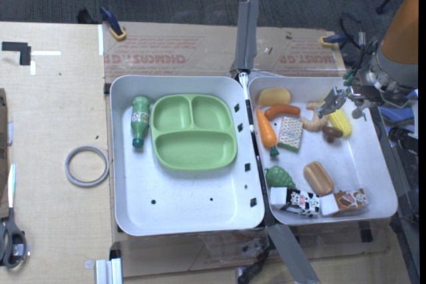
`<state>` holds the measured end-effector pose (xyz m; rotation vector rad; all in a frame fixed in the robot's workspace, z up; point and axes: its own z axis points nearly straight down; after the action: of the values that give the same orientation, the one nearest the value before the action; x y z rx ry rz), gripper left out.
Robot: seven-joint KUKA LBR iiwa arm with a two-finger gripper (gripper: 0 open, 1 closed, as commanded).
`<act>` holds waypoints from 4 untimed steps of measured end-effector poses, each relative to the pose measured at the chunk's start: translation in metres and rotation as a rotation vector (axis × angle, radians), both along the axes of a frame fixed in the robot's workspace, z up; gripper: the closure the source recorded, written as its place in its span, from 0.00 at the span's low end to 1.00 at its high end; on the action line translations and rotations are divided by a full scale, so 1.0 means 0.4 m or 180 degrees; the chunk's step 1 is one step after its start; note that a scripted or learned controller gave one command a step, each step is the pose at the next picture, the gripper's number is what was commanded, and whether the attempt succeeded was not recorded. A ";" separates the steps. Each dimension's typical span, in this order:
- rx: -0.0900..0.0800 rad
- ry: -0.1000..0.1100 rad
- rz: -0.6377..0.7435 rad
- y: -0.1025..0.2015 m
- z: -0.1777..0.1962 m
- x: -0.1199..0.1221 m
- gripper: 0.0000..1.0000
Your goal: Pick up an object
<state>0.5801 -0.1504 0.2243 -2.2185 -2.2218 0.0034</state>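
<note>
My gripper (338, 100) hangs over the far right part of the right bin (373, 163), just above a yellow corn cob (341, 121) and a tan peanut-shaped toy (314, 122). A brown mushroom-like piece (331, 134) lies just in front of the corn. Nothing can be seen held in the gripper. Further left lie a yellow bun (273, 96), a red sausage (283, 110), an orange carrot (266, 129) and a speckled cracker (290, 134). Near the front are broccoli (279, 177), a brown bread roll (318, 177), a cow-patterned box (303, 201) and a brown packet (350, 199).
The left bin (186, 209) holds a green divided plate (194, 131) and a green bottle (139, 120) beside it. A grey ring (87, 165) and scissors (12, 236) lie on the bench at the left. A grey divider (247, 36) rises between the bins at the back.
</note>
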 end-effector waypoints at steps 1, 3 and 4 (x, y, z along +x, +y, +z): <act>-0.0006 -0.0007 -0.0641 -0.122 -0.134 0.145 0.00; 0.0003 -0.0064 -0.0705 -0.143 -0.293 0.190 0.00; -0.0002 -0.0089 -0.0531 -0.144 -0.294 0.174 0.00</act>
<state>0.6497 -0.2079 0.1068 -2.4112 -2.0422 -0.0274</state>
